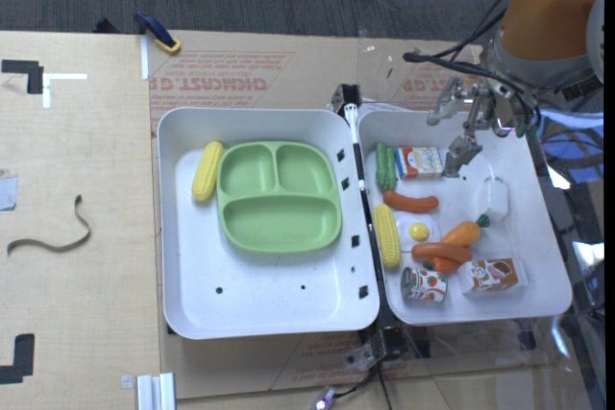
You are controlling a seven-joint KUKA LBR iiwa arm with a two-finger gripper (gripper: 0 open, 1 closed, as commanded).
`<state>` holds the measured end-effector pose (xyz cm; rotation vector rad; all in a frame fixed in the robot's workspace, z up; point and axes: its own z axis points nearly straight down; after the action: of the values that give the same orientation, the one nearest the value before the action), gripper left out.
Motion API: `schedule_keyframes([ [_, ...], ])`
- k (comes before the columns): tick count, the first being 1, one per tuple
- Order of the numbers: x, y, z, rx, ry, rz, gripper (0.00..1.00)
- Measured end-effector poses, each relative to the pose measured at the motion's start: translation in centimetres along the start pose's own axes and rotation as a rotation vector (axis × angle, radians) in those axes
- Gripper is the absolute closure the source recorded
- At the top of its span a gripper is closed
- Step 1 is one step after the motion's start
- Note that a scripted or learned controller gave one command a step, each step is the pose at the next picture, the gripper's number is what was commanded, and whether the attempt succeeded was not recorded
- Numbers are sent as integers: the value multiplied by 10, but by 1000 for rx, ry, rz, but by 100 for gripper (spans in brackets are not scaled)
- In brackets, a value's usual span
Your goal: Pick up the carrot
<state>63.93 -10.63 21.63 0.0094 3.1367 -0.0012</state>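
From above, the gripper [461, 156] hangs over the upper part of the right bin [543, 235], its grip state impossible to tell; the carrot [462, 233] lies lower down, beside a sausage [440, 253].

Carrot [460, 233] hemmed by sausage [442, 253] and egg [419, 230].

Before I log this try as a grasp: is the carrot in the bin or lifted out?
In the bin. The carrot lies on the right bin's floor, clear of the gripper.
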Motion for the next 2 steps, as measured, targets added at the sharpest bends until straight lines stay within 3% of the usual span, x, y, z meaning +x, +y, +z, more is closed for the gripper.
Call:
schedule_keyframes([
  [1, 76, -106, 124, 1, 2, 263, 0],
  [2, 34, -49, 123, 1, -1, 494, 0],
])
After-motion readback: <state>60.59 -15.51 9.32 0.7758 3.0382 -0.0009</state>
